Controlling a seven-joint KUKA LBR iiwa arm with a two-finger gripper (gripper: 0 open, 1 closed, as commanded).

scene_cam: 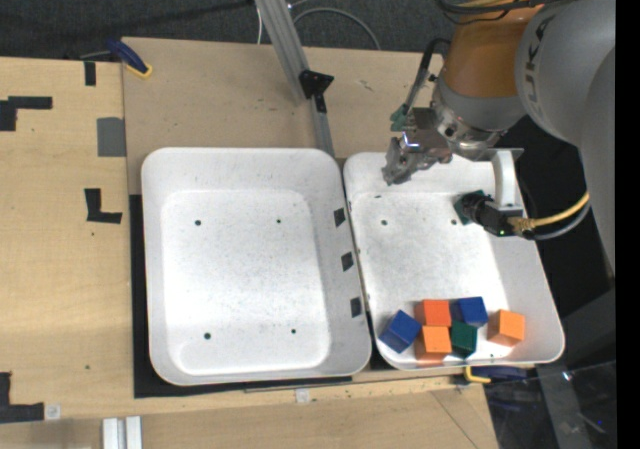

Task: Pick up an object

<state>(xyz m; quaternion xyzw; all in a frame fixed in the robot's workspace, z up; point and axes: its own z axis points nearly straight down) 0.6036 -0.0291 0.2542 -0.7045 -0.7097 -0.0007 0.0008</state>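
Observation:
Several small blocks lie clustered at the near end of the right bin (400, 237): a blue block (400, 329), an orange block (436, 312), a second blue block (470, 310), another orange one (435, 340), a dark green block (463, 338) and an orange block (508, 326) at the right. My gripper (398, 169) hangs over the far left corner of the right bin, well away from the blocks. Nothing shows in it.
The left bin (160, 237) stands beside the right one, their rims touching. A slanted grey metal bar (285, 27) with a black clamp (316, 84) rises behind the bins. Black tape marks and a blue-yellow clip (130, 57) lie on the wooden bench.

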